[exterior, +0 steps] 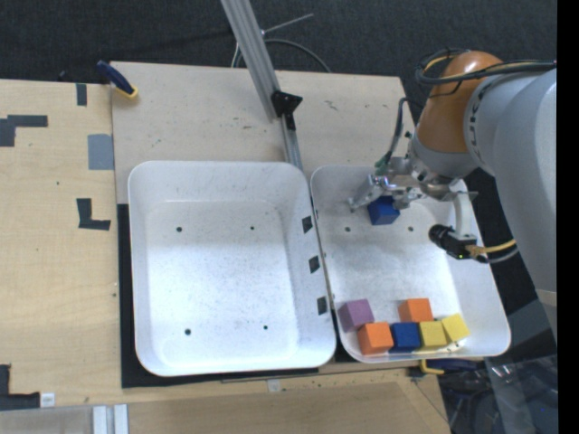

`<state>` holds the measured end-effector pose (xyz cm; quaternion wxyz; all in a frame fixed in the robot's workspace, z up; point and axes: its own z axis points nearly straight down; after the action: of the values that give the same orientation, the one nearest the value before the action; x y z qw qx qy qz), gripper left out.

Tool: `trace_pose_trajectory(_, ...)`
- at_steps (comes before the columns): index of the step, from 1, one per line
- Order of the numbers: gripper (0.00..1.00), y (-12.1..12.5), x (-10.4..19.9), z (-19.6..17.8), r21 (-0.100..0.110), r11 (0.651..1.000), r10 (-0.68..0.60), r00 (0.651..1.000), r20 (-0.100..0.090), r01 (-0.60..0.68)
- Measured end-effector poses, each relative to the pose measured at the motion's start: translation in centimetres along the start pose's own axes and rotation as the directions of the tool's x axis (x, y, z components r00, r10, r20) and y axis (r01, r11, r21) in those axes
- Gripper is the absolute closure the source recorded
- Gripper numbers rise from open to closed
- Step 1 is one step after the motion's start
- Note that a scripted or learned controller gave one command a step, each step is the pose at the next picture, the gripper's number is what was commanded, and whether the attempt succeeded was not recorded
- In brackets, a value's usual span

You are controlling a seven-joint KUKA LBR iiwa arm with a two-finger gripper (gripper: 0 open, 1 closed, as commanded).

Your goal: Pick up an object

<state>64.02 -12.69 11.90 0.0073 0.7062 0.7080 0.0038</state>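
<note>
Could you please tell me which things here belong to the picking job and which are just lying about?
Job:
- gripper
- dark blue block beneath it
- purple block, two orange blocks, blue block, two yellow blocks
- right bin

Lying about:
- left bin
- blue-and-yellow clamp
- tape marks

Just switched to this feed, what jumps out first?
The grey arm with its orange band reaches over the right bin, its gripper right at a blue cube near the bin's far end. Six coloured blocks cluster at that bin's near edge.
</note>
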Motion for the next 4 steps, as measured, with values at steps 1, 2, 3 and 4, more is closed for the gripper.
trace_pose_trajectory(1, 1.0, 0.1, 0.0, -0.9, -0.002, 1.0, -0.002, 1.0, 0.001, 0.002)
trace_pose_trajectory(2, 1.0, -1.8, 2.2, 2.8, 0.021, 1.0, 0.0, 1.0, -0.005, 0.0)
trace_pose_trajectory(3, 1.0, -1.8, 2.1, -11.5, 0.008, 1.0, 0.0, 1.0, -0.003, 0.0)
trace_pose_trajectory(4, 0.0, -2.0, 2.2, -11.0, 0.017, 1.0, 0.001, 1.0, -0.004, -0.001)
